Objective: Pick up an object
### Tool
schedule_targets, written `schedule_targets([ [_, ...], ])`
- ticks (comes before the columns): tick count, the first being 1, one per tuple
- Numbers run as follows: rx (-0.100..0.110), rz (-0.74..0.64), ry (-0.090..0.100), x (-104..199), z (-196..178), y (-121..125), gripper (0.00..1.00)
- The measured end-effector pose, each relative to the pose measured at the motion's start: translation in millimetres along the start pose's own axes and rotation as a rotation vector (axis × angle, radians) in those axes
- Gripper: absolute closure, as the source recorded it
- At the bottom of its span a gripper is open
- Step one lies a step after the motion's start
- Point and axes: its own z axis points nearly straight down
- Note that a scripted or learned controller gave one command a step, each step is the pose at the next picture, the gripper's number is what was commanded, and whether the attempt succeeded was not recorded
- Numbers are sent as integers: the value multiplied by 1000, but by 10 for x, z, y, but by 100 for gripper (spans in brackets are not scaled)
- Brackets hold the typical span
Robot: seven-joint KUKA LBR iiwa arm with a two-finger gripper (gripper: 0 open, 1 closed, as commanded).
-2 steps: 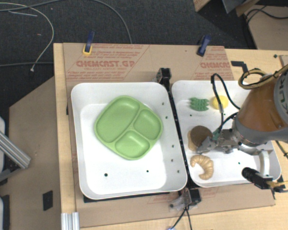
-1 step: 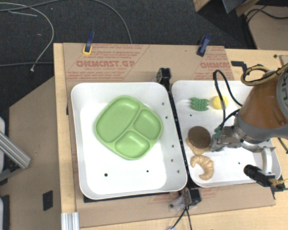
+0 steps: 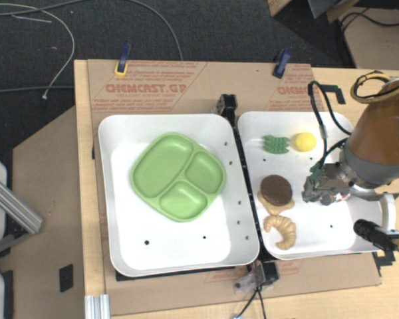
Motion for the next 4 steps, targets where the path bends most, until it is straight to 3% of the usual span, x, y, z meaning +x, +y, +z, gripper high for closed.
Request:
schedule_targets([
  [1,0,0,0,-1,-447,14,100],
  [2,3,-2,2,505,-579,163,100],
  [4,4,-2,2,1511,-488,273,100],
])
